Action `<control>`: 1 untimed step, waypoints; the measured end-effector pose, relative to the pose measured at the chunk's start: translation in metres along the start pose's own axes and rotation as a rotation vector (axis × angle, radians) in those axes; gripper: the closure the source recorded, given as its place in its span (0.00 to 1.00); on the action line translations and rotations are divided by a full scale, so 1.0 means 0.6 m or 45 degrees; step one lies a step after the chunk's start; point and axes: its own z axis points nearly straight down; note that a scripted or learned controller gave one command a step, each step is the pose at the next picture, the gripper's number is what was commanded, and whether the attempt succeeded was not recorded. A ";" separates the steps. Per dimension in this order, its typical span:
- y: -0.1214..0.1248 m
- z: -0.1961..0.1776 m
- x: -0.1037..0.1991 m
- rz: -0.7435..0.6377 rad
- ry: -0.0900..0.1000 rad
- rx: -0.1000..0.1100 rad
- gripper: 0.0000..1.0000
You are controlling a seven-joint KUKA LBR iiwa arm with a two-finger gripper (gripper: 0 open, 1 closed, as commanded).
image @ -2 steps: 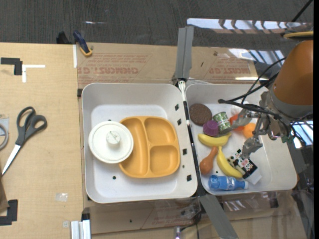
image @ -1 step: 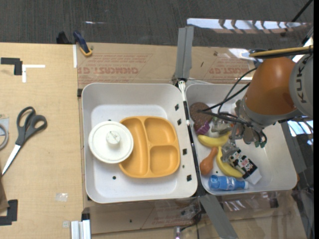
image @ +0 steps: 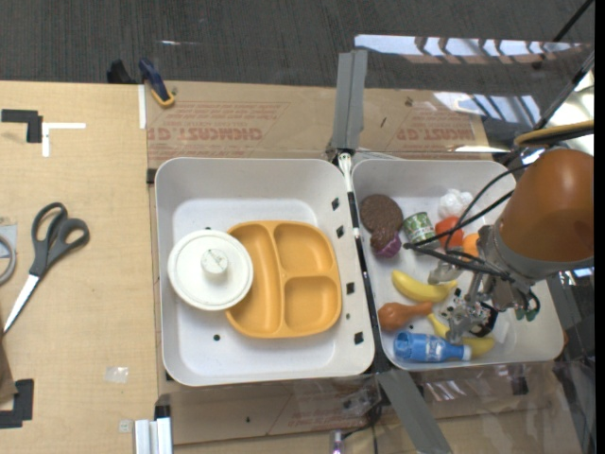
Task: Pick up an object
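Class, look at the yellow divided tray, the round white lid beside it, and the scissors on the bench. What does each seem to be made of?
Yellow divided tray: likely moulded plastic, smooth, matt, even colour. Round white lid: probably plastic too, slightly glossy, with a moulded knob. Scissors: pale metal blades, dark handles that look plastic.

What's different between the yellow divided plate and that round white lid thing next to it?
The yellow divided plate is squarish with rounded corners, while the white lid is round. The plate is split into three compartments; the lid has a plain top with a small central knob. The plate looks the larger, and the lid overlaps the plate's left edge. Both are in the left bin.
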 end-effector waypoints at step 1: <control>0.044 0.011 -0.128 0.085 0.017 -0.005 0.00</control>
